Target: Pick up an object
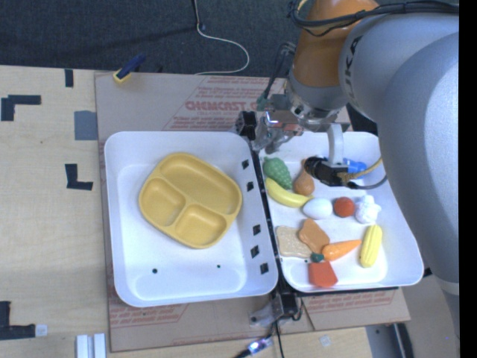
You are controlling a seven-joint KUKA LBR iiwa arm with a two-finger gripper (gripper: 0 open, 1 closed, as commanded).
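Toy food (325, 230) in right bin (399, 263), hand (270, 129) at its 11 o'clock, grip state unclear.

Toy food crowds the right bin (402, 263)!
Banana (285, 194), egg (317, 208), carrot (341, 250), corn (370, 245) lie flat, close together, centre-right.

Yellow tray (191, 200) — left bin (123, 274), toy food (320, 230) — right bin (406, 263)

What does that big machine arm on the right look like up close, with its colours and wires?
The arm is smooth, rounded and grey, with a glossy orange band above the wrist. Thin black cables loop over the orange part. Below it sits a metallic end effector of silver and dark parts, small beside the bulky arm.
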